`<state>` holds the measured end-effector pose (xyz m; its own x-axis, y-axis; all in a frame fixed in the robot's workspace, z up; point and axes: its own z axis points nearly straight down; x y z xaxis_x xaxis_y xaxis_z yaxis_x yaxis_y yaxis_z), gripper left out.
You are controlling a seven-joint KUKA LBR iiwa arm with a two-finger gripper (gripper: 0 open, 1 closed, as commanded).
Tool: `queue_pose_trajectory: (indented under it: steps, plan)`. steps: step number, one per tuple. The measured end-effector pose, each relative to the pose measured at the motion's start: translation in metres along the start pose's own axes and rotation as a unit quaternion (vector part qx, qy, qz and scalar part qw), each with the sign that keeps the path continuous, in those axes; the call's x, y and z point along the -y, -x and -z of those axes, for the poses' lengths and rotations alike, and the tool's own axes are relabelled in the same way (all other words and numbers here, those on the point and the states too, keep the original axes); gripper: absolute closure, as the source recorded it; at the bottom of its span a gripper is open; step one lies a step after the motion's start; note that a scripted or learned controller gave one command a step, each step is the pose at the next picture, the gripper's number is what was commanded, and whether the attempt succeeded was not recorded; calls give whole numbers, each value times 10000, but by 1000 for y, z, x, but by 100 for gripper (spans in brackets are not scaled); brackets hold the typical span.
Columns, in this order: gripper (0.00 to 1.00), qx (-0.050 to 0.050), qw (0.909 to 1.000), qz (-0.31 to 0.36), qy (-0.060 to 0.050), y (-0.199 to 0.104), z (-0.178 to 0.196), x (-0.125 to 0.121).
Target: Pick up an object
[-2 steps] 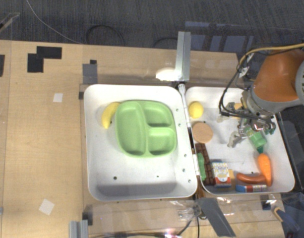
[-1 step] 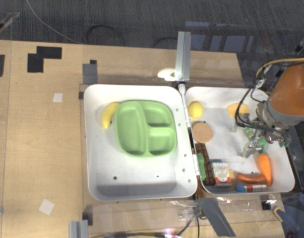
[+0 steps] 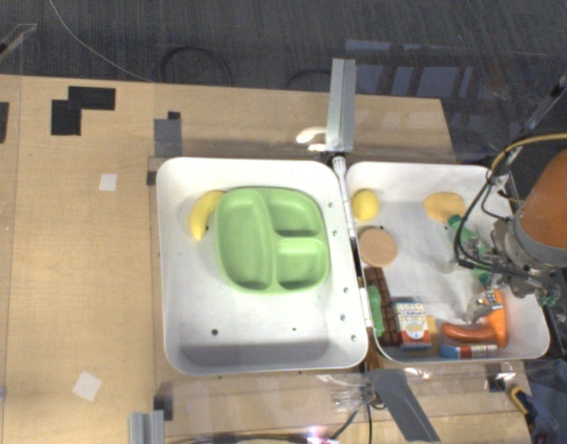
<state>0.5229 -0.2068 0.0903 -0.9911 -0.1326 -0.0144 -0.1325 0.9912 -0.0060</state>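
Observation:
My gripper (image 3: 494, 280) hangs over the right side of the right bin (image 3: 408, 248), below the arm's orange band (image 3: 553, 202) and a tangle of cables. Right under it lie an orange toy piece (image 3: 495, 320) and a red-orange sausage-shaped item (image 3: 466, 334). Also in this bin are a yellow lemon (image 3: 363, 203), a round tan disc (image 3: 377, 246), a pale yellow lump (image 3: 442, 206), a dark chocolate bar (image 3: 379, 305) and a small carton (image 3: 412, 323). I cannot see anything held.
The left bin (image 3: 186, 322) holds a green divided plate (image 3: 269, 239) with a banana (image 3: 203, 213) beside its left edge. A metal post (image 3: 339, 109) stands behind the divider between the bins. The wooden bench (image 3: 70, 276) spreads to the left.

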Motion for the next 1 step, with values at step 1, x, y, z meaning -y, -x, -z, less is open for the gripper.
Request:
queue_pose_trajectory:
  steps: [1]
  plan:
    - [100, 95, 9999, 37, -35, 7, 15, 0]
